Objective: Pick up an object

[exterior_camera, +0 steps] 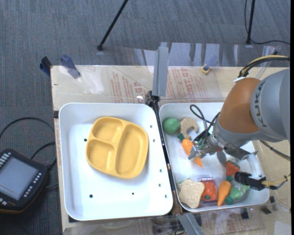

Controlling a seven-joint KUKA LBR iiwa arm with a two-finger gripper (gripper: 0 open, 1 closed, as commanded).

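Grey arm point(257, 111) reaches in from the right over the right bin point(213, 109). Left bin point(68, 131) carries a yellow divided plate point(117, 146). Right bin holds toy food: green ball point(171, 126), bread slice point(191, 193), tan ring point(189, 125), two carrots. Gripper point(198, 151) sits low at the small orange carrot point(188, 146) near the bin's upper middle; whether the carrot is pinched between the fingers cannot be told. Carrot judged light, rigid plastic, smooth and tapered, likely to slip; best taken across its thick middle. Bins smooth white; worktop point(108, 84) is cardboard-covered; grey carpet, tripod legs behind.
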